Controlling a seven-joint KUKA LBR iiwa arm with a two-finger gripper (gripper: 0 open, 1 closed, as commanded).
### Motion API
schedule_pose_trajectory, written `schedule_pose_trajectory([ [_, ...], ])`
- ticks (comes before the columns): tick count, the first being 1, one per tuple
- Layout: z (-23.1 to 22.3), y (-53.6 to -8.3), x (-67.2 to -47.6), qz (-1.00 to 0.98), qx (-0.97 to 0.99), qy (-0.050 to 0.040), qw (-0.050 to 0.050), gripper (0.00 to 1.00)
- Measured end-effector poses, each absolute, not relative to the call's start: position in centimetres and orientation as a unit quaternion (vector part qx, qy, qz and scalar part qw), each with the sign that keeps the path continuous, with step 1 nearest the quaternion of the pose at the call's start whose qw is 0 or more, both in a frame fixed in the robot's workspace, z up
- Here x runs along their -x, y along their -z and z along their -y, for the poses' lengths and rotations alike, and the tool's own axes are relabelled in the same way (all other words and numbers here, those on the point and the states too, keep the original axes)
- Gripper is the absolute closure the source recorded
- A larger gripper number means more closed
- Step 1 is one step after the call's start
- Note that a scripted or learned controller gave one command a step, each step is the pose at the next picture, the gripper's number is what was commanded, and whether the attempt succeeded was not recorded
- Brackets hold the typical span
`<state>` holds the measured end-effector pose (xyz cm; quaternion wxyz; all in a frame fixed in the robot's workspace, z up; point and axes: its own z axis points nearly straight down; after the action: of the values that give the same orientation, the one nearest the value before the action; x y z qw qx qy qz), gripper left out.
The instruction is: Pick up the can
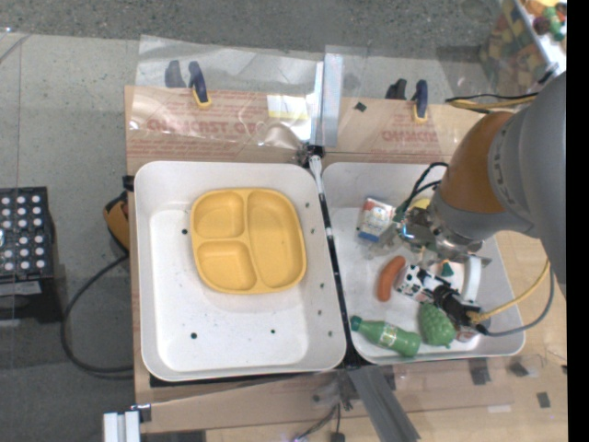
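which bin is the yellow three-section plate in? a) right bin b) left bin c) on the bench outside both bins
b: the yellow three-compartment plastic plate lies flat inside the left shallow white bin, while the small can, the red-orange sausage-shaped toy and the green bottle sit in the right white bin.

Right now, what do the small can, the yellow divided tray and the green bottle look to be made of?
The small white-and-blue can in the right white bin: probably metal under a printed label, too small to confirm. The yellow three-compartment tray in the left white bin: matte moulded plastic, even colour, rounded ridges. The green bottle: glossy plastic, apparently a toy.
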<state>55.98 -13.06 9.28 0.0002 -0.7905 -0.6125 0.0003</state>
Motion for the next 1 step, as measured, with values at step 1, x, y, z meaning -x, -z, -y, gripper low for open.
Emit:
schedule_pose_trajectory([
  [1,15.9,-14.21,-56.06,0.674,0.738,-0.0019,0.0,0.0],
])
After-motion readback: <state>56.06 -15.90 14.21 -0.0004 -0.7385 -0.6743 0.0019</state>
